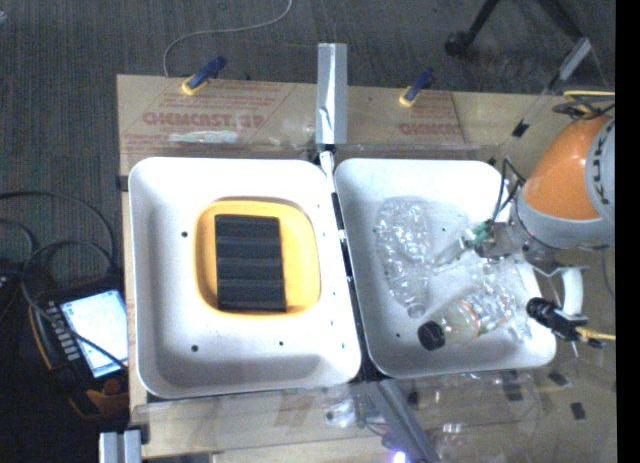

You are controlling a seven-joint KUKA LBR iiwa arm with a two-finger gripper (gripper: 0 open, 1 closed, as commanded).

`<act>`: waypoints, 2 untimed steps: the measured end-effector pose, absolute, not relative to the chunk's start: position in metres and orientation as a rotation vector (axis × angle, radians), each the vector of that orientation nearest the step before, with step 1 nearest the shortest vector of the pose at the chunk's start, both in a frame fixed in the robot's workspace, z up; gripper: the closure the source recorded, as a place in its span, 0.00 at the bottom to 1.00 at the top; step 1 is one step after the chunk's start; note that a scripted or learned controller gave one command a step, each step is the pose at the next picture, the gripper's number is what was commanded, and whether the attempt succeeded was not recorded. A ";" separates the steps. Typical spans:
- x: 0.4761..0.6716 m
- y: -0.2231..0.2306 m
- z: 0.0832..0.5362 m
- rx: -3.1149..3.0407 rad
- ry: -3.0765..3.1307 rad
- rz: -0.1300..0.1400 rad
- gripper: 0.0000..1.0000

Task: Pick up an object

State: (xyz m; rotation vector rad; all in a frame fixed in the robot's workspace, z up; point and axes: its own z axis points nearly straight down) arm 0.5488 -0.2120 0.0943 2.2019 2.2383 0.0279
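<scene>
Wooden bench: crinkled clear plastic bottle in right bin; hand state unclear.

On my feed the only readable lettering is on the brown board under the bins: "CHEMCAST", printed in faded red behind the left bin, followed by characters I can't make out. A second faded red print sits on the same board behind the right bin, too blurred to read.

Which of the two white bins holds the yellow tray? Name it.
The left shallow white bin; a yellow tray with a black ridged insert lies in it, while the right bin holds clear plastic bottles.
</scene>
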 end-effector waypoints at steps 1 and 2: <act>0.502 -0.218 0.111 1.873 2.521 0.000 0.00; 0.493 -0.170 0.094 1.802 2.542 0.015 0.00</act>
